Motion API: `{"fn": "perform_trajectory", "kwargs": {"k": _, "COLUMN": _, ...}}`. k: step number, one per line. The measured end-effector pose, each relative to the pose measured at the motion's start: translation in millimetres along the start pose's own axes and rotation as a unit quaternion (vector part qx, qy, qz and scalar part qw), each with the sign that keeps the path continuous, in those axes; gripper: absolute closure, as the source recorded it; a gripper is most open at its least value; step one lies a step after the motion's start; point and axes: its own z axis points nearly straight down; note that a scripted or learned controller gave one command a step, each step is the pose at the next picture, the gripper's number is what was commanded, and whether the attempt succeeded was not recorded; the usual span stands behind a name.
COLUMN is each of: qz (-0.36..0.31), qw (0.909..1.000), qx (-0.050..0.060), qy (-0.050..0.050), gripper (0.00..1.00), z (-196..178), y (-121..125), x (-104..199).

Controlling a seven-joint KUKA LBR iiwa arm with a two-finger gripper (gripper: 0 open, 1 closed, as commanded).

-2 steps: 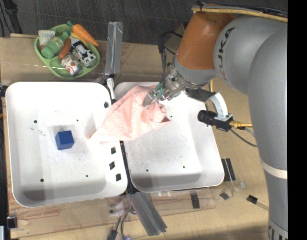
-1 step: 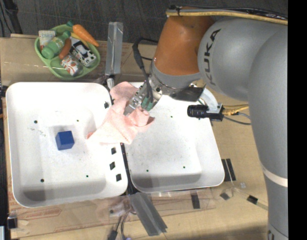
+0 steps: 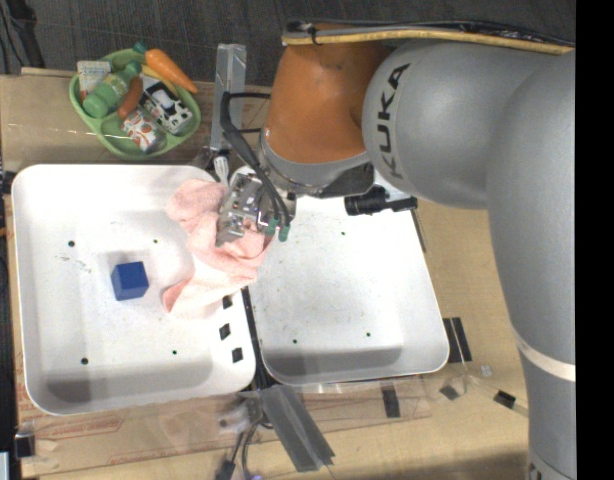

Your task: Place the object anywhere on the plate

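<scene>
On the bench sit 2 white bins. The left bin point(image 3: 47, 268) holds 1 blue cube point(image 3: 130, 280) near its middle and 1 pink cloth point(image 3: 202, 238) draped across its right edge. Behind it stands 1 green bowl point(image 3: 92, 118) of toy food. The end effector point(image 3: 242, 216) hangs over the cloth; whether it is clenched cannot be told. The right bin point(image 3: 357, 298) lies beneath the arm.

A tan wooden bench point(image 3: 457, 268) stands on dark grey carpet point(image 3: 137, 8).
</scene>
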Motion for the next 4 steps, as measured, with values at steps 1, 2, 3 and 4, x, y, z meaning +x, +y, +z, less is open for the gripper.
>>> {"fn": "perform_trajectory", "kwargs": {"k": 1, "qz": -0.157, "qw": 0.9876, "qx": 0.0, "qy": -0.001, "gripper": 1.0, "z": -8.6, "y": 51.7, "x": 23.9}}
{"fn": "perform_trajectory", "kwargs": {"k": 2, "qz": -0.159, "qw": 0.9872, "qx": 0.0, "qy": -0.001, "gripper": 1.0, "z": -10.3, "y": 108.2, "x": 38.5}}
{"fn": "perform_trajectory", "kwargs": {"k": 3, "qz": -0.159, "qw": 0.9873, "qx": 0.0, "qy": -0.002, "gripper": 1.0, "z": -11.2, "y": 153.3, "x": 65.2}}
{"fn": "perform_trajectory", "kwargs": {"k": 4, "qz": -0.159, "qw": 0.9873, "qx": 0.0, "qy": -0.002, "gripper": 0.0, "z": -11.2, "y": 153.2, "x": 65.1}}
